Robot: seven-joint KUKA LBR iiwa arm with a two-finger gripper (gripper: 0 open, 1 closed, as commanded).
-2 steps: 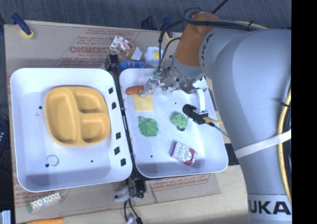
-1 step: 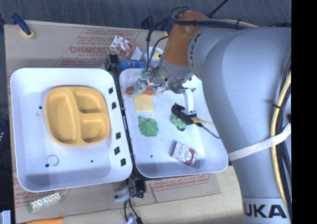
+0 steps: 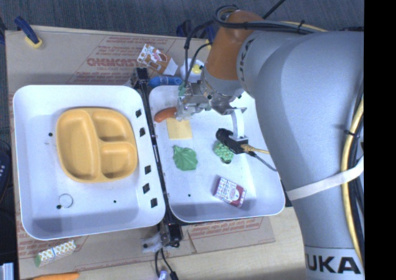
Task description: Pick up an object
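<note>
Objects for picking lie in the right bin [image 3: 263, 201], and I take this bin as the landmark. Nearest to the gripper [image 3: 184, 109] is a yellow square slice [image 3: 179, 129], like cheese, flat on the floor in the far left part of the bin. An orange-red sausage piece [image 3: 162, 114] lies just beside the slice's far left corner, close to the bin's left wall. A green leaf [image 3: 185, 158] rests near the middle of the bin, on the near side of the slice and apart from it. A green bumpy item [image 3: 223, 152], like broccoli, is to the right of the leaf, and a black part on the arm partly covers it. A small red and white carton [image 3: 229, 191] lies tilted in the near right part of the bin.

The gripper is low over the far left part of the bin, just above the far edge of the yellow slice and beside the sausage piece. Whether the tool is apart or together, I cannot tell, because the metal parts are too small and blurred. No object is seen held in it.

The grey arm [image 3: 303, 105] with its orange band [image 3: 226, 43] covers the right side of the bin. To the left of the bin stands the left bin [image 3: 31, 167], touching it along the divider, and it holds a yellow compartment tray [image 3: 96, 144].
</note>
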